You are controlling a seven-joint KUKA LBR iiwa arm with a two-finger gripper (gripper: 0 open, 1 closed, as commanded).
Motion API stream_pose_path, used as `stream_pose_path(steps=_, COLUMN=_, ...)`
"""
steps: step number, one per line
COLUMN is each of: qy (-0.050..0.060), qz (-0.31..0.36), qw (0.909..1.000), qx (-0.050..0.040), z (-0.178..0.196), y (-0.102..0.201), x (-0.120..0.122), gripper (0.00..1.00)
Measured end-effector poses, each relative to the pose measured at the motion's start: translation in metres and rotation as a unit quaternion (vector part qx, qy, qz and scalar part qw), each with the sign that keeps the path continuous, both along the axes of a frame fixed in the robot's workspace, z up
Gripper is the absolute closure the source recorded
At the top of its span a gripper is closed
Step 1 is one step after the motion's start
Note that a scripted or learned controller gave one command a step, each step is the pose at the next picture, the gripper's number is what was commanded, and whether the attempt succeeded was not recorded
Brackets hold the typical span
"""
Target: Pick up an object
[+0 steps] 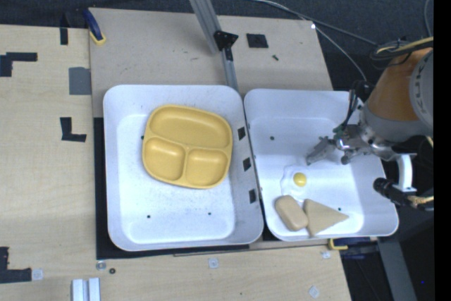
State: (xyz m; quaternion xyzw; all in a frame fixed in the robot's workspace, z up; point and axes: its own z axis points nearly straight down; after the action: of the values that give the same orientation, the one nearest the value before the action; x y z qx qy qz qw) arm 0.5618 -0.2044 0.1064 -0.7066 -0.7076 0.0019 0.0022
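My gripper (315,154): dull grey metal, low over the right bin (310,103); I cannot tell its state.
Fried egg (296,180): glossy white with a round yellow yolk, just below my gripper.
Bread roll (289,212): tan, rounded, smooth, at the bin's near edge.
Wedge (323,216): beige triangular slice touching the roll.
Left bin (169,235): white, speckled, bearing a smooth yellow three-compartment plate (187,145).

In the right bin (282,106) the far half lies bare, and the fried egg (296,180), bread roll (289,212) and wedge (324,216) crowd its near edge. The yellow divided plate (187,146) takes the left bin's (120,151) far middle, with bare floor nearer.
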Motion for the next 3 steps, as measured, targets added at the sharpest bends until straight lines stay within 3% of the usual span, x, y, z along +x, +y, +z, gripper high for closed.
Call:
stream_pose_path(steps=1, qy=-0.001, qz=0.001, qw=1.0, qx=0.0, z=0.013, y=0.0, x=0.001, gripper=1.0)
stream_pose_path(steps=3, qy=-0.005, qz=0.0, qw=1.0, qx=-0.0011, z=0.107, y=-0.007, x=0.009, gripper=1.0)
